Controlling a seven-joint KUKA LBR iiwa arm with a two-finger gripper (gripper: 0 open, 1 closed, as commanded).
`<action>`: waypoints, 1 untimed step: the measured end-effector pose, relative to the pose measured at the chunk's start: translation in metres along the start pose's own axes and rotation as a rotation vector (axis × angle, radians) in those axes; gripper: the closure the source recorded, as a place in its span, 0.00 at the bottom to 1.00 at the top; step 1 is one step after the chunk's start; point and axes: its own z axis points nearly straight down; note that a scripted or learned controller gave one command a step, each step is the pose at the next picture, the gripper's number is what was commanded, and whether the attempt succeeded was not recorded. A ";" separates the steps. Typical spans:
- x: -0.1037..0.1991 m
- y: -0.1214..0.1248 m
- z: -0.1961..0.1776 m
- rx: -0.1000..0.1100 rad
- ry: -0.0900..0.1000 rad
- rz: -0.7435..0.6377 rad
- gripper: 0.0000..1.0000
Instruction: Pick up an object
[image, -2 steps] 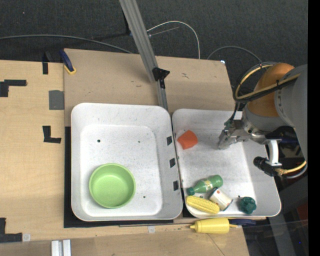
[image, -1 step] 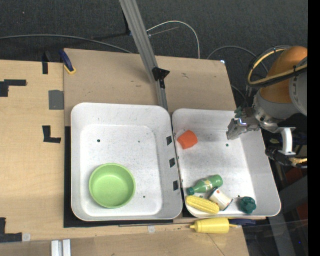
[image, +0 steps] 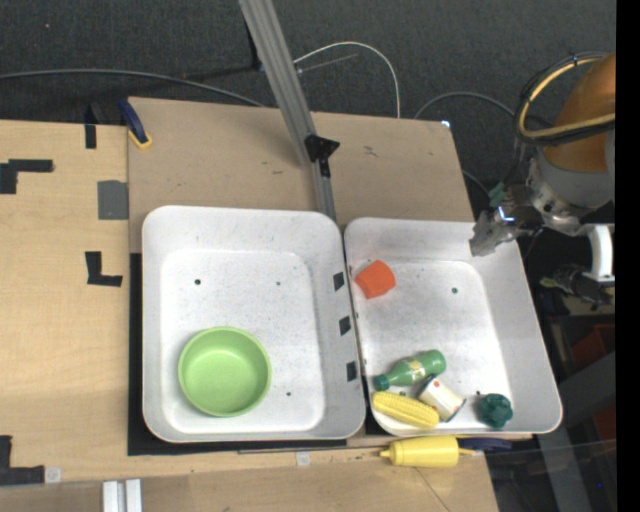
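gripper (image: 487, 236) at right bin (image: 520, 300) far rim, grip state unclear, nothing seen held. approach step (my read). candidates: orange block (image: 376, 279) nearest, green bottle (image: 411, 369), corn (image: 405, 409) at near edge. next: descend over one.

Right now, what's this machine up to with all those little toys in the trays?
A robot arm is meant to pick something up. Its gripper sits at the far right corner of the right bin, with nothing visibly held. That bin holds an orange block, a green bottle, a corn cob and a dark green piece. The left bin holds a green bowl.
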 end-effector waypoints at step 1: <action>0.000 0.000 -0.009 0.006 0.002 0.001 1.00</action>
